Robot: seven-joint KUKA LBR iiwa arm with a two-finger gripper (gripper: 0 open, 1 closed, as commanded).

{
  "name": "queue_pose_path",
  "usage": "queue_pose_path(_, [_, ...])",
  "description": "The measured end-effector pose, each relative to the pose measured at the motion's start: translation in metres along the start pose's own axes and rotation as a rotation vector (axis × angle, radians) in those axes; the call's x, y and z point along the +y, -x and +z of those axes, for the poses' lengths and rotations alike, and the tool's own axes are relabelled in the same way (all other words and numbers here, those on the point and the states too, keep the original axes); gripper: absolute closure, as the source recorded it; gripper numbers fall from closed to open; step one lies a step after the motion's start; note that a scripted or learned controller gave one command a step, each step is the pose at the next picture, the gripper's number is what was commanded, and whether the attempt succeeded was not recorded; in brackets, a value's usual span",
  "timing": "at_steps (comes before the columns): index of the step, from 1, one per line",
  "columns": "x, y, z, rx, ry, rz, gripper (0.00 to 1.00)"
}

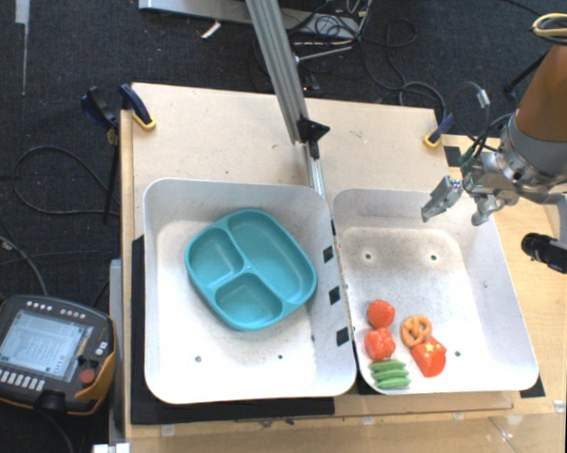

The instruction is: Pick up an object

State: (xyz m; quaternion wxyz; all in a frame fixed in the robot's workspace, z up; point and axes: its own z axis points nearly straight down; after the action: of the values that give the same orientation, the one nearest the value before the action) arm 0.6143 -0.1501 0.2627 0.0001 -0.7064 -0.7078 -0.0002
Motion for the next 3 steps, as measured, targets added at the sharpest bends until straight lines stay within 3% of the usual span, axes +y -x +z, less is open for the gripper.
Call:
queue_pose_path(1, [0.0, 0.0, 0.0, 0.0, 0.0, 0.0, 0.0])
queue_pose_path(3, [-0.002, -0.001, 0.088, 0.0, -0.005, 0.002, 0.0])
